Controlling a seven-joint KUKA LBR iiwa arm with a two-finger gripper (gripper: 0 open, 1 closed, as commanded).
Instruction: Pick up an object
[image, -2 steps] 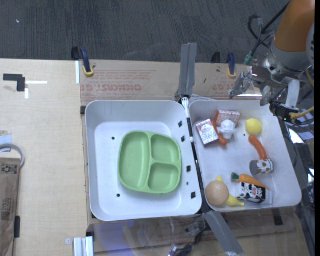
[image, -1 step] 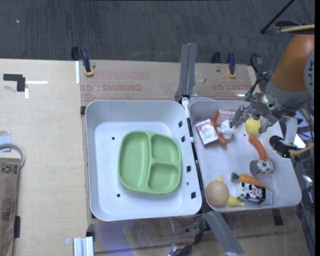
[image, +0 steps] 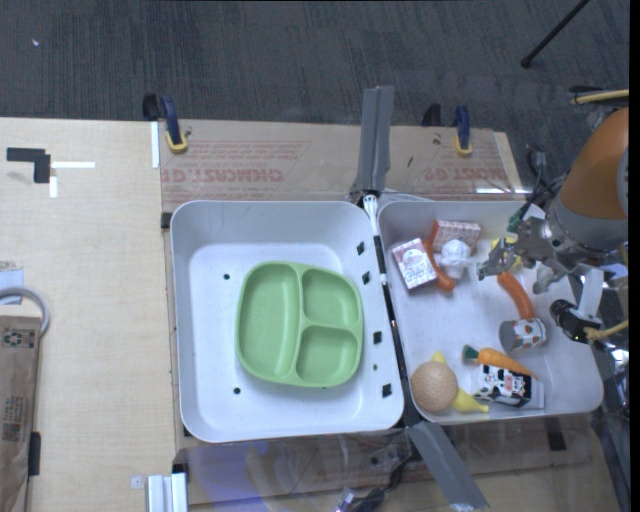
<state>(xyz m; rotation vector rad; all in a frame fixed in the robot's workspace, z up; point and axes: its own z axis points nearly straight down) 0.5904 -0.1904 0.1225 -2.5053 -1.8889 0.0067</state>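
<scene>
The right bin holds several small objects. Among them are a red-and-white packet, a pink box with a white item, an orange-red sausage shape, a small grey and brown cup-like piece, a toy carrot, a black-and-white box, a tan ball and a yellow piece. My gripper hangs over the bin's upper right part, just above the far end of the orange-red sausage shape. Whether it touches the shape cannot be told.
The left bin holds a green divided plate. A grey divider bar rises behind the seam between the bins. Clamps hold cardboard at the back. A brown paper bag lies at the far left.
</scene>
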